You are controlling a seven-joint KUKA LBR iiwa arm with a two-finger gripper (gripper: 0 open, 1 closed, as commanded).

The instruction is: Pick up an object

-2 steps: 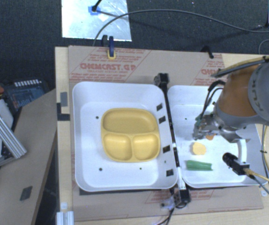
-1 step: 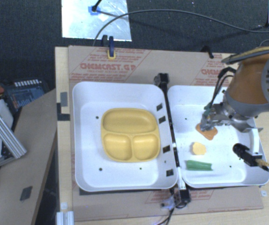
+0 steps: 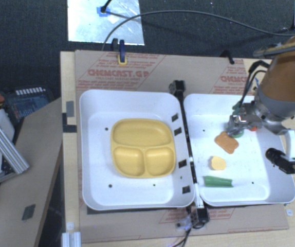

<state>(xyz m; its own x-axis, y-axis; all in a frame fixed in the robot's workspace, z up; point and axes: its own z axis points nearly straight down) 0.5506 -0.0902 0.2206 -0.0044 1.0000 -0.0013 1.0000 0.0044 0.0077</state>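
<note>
1. A grey KUKA arm [image 3: 286, 86] with an orange band reaches in from the right over the right-hand white bin [image 3: 255, 189] on the desk [image 3: 152, 68].
2. Its claw [image 3: 236, 125] hangs low in that bin, just above and touching or nearly touching the upper edge of an orange-brown toy food piece [image 3: 226, 142]; whether it is parted or closed, and whether it grips anything, cannot be told.
3. A small yellow round piece [image 3: 218, 163] lies near, below the orange one.
4. A green bean-like piece [image 3: 218, 181] rests near the bin's lower edge.
5. The left bin [image 3: 93, 153] holds a yellow three-section plate [image 3: 142, 147].
</note>
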